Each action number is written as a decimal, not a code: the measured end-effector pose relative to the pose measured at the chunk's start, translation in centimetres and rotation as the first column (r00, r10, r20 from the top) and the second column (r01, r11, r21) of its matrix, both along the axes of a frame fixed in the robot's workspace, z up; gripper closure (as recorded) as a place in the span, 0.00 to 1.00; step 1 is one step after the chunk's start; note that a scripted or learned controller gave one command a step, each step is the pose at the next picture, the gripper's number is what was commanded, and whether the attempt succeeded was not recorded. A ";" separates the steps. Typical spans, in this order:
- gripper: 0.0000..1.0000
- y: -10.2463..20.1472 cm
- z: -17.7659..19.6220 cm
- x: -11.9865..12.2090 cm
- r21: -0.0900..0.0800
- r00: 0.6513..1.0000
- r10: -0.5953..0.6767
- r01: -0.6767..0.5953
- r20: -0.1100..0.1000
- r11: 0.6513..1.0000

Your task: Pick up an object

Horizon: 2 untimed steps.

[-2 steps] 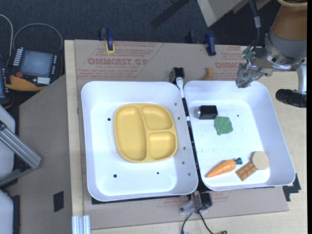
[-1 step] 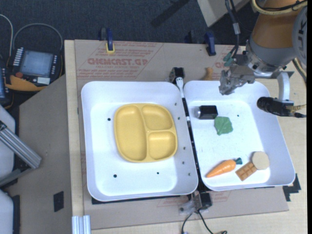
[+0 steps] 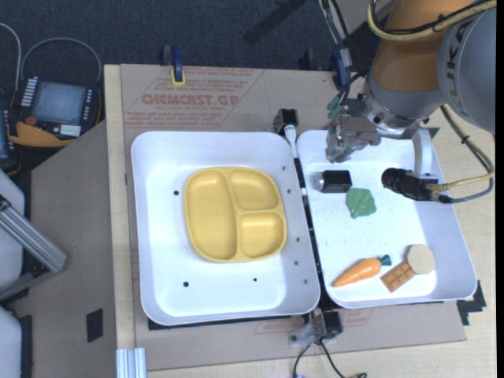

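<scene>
Brown board [image 3: 236, 83] reads "CHEMCAST GP"; gripper [image 3: 341, 151] near black block [image 3: 335, 181].

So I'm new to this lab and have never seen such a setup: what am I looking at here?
It's one photo from a camera fixed above a bench, looking down at a slant. The grey and orange machine at upper right is a robot arm; its gripper hangs over the far end of the right bin. That bin holds a black block, a green piece, a carrot and a brown-and-tan piece. The left bin holds a yellow plate. I see nothing held.
</scene>
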<state>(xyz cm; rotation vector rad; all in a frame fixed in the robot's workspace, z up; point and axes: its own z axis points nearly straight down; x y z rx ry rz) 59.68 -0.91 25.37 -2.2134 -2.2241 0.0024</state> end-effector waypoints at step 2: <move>1.00 9.9 -2.2 -4.4 0.000 1.000 0.000 0.000 -0.001 1.000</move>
